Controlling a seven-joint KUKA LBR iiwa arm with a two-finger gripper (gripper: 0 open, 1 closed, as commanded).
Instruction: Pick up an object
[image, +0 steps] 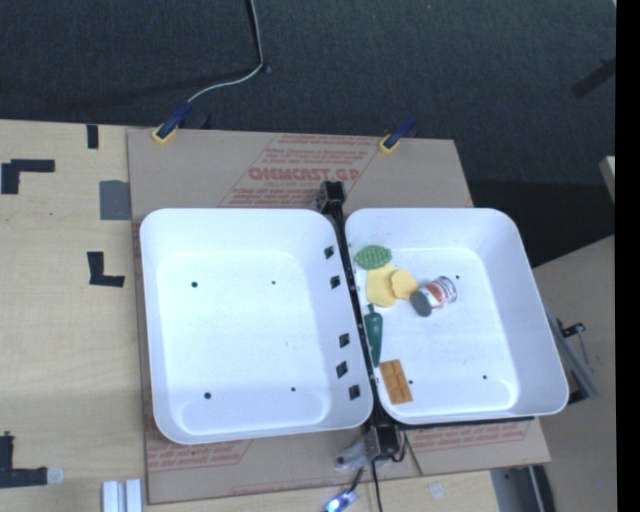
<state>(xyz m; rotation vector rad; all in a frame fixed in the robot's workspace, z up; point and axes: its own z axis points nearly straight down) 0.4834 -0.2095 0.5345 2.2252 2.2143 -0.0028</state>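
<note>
Across the left of the frame you see a pale wooden bench with black marks on it. A brown cardboard sheet with red lettering lies on it, under both bins.

The left bin takes up the centre-left of the frame. The right bin sits against it at centre-right, and a line of small black clips runs along their shared edge.

Everything you could pick up is in the right bin, gathered in its left half near that shared edge:
- A red and white can with a grey end lies on its side near the middle of the bin.
- A yellow lumpy piece lies just to the left of the can.
- A round green piece is touching the top of the yellow piece.
- A slim dark green thing lies below the yellow piece, lengthwise along the bin's left wall.
- A small orange-brown block lies further down, near the lower left corner.

At the sheet's top edge you can see two yellow and blue clamps, one at the left corner and one to the right. A thin white cable runs over the dark floor at the top of the frame.
</note>
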